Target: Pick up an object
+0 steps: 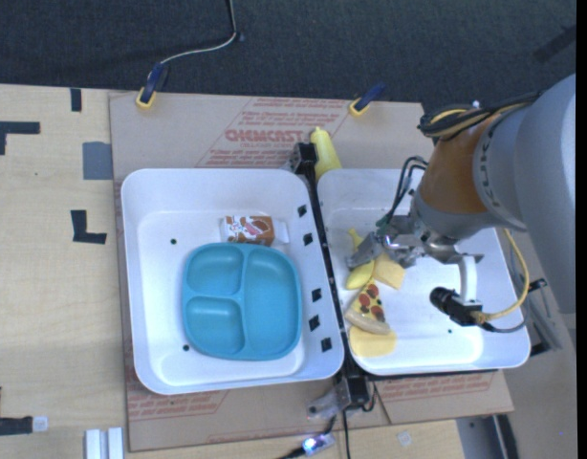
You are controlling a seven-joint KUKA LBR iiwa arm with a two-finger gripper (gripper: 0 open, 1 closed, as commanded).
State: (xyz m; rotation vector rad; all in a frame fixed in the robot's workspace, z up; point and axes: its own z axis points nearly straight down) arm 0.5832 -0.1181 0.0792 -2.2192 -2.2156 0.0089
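The tool (368,249) hangs low in the right bin (466,352); I cannot tell its opening. Yellow toy pieces (375,275) lie just below it, a pizza slice (369,306) beyond: centre over one piece before closing.

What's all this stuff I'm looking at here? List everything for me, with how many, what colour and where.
White bins: two, side by side on the bench.
Divided plate: one, light blue, three compartments, in the left bin.
Small packet: one, brown and white, left bin, just behind the plate.
Yellow food-like pieces: a few, right bin, near its left wall.
Pizza slice toy: one, yellow with red spots, right bin, front left.
Cardboard sheet: one, brown with red print, under the bins.
Clamps: two, yellow and blue, at the cardboard's rear edge.
Black cable: one, on the dark floor behind.
Arm: one, grey with an orange band, from the right.
Pincer: one, low over the yellow pieces.
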